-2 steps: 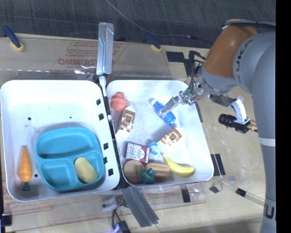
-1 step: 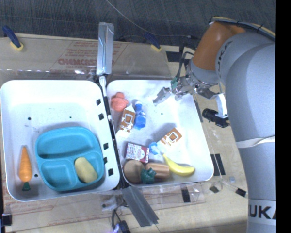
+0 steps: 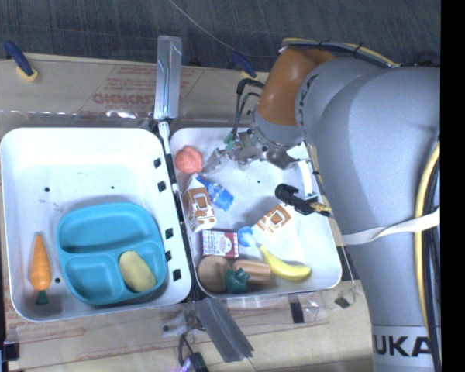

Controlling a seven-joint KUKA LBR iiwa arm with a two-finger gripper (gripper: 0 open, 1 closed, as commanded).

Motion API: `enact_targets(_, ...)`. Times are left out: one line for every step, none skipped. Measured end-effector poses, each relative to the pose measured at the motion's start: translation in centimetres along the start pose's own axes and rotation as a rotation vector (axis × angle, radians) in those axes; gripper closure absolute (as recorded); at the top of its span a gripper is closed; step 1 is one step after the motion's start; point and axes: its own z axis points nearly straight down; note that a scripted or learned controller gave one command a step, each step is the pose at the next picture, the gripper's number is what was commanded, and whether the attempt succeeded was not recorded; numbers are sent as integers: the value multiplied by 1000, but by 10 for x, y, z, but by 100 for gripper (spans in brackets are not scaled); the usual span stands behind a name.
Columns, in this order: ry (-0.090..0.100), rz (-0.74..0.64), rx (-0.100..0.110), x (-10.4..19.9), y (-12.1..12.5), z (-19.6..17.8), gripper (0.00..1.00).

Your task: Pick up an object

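Note:
My gripper [image 3: 219,160] hangs low over the far end of the right bin [image 3: 325,242], just right of a peach-coloured ball [image 3: 188,160]. I see nothing between its tips. Below it lie a blue and white packet [image 3: 218,195] and a brown and white carton [image 3: 198,206]. A second such carton [image 3: 273,218] lies further right. Along the near wall are a red carton [image 3: 219,243], a banana [image 3: 285,267], a brown round item [image 3: 210,272] and a small green item [image 3: 236,280].
The left bin [image 3: 31,161] holds a blue divided tray [image 3: 101,239] with a yellow potato-like item [image 3: 137,270] in one compartment. A carrot [image 3: 39,263] lies beside the tray at the left wall. The grey arm [image 3: 372,146] covers the right bin's right side.

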Motion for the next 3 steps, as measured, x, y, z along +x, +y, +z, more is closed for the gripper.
enact_targets(-3, -340, -1, 41, -49, -1, 0)
enact_targets(-2, -399, 1, 55, -142, -5, 0)
enact_targets(-5, -704, -3, 57, -134, -28, 0)
